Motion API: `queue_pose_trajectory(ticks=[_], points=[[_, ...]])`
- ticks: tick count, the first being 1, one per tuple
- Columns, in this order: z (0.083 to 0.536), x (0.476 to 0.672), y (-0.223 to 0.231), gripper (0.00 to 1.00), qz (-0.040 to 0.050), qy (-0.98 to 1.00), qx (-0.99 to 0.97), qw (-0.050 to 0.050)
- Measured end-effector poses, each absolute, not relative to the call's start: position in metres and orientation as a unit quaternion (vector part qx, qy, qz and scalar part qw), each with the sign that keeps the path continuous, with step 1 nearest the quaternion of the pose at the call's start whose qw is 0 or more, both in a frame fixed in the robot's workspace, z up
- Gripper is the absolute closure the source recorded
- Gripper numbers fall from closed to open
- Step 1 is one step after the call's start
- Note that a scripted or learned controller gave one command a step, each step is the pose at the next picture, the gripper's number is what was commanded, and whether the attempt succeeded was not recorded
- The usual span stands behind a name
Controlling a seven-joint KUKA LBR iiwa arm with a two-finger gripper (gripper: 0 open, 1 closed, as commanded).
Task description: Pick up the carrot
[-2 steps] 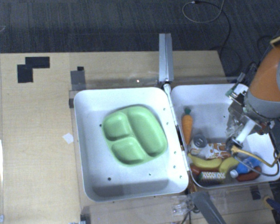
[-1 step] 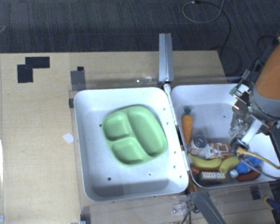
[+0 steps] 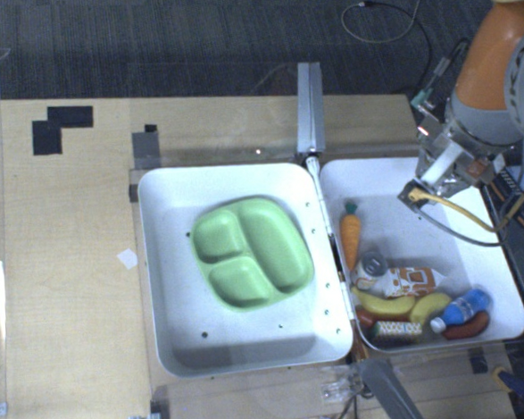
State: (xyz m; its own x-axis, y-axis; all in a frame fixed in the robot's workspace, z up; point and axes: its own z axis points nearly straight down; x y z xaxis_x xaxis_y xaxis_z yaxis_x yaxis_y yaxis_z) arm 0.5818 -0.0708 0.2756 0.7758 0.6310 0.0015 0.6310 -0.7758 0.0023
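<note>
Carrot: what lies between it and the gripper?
Just bare white floor of the right bin lies between the carrot and the gripper, as the camera view shows.

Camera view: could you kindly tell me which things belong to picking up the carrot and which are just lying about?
For the job: carrot, in the right-hand bin by its left wall; gripper, over that bin's far side.
Lying about: green divided plate in the left-hand bin; bananas, carton, blue bottle.
</note>
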Motion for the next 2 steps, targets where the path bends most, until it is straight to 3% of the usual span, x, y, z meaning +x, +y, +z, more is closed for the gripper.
queue_pose_trajectory(ticks=[1, 2], points=[[0.241, 0.552, -0.126, 1.00, 0.0003, 0.419, 0.908, 0.000], [0.224, 0.496, -0.174, 1.00, 0.0005, 0.304, 0.953, 0.000]])
